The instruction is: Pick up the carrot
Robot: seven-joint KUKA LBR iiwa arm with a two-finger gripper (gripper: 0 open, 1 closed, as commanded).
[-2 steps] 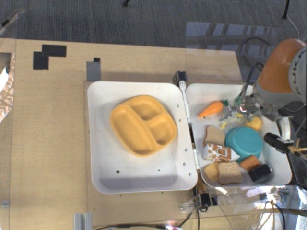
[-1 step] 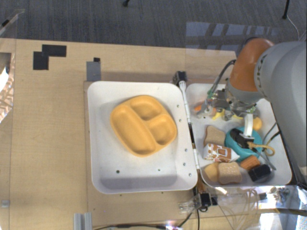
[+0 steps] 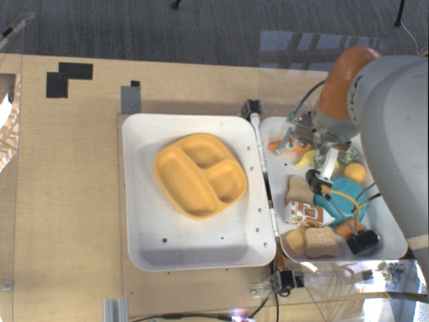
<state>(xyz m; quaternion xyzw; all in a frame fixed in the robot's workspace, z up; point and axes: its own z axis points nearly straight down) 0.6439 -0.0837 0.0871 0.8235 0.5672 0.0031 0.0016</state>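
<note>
Two bins sit side by side on the bench (image 3: 74,200): the left bin (image 3: 144,247) holds a sectioned plate (image 3: 200,174) at its centre. The right bin (image 3: 281,129) lies at the plate's three o'clock, crowded with small items. The arm (image 3: 382,106) enters from three o'clock and hangs over that bin's twelve o'clock end.

My surface (image 3: 67,200) is pale wood, filling most of the frame below a strip of dark carpeted floor (image 3: 134,19) along the top. Two shallow white bins sit on it side by side, touching: the left bin (image 3: 194,247) at the centre, the right bin (image 3: 395,237) toward the right edge. Black tape patches (image 3: 67,79) lie flat at the upper left, with a small grey bracket (image 3: 131,99) just right of them.
</note>
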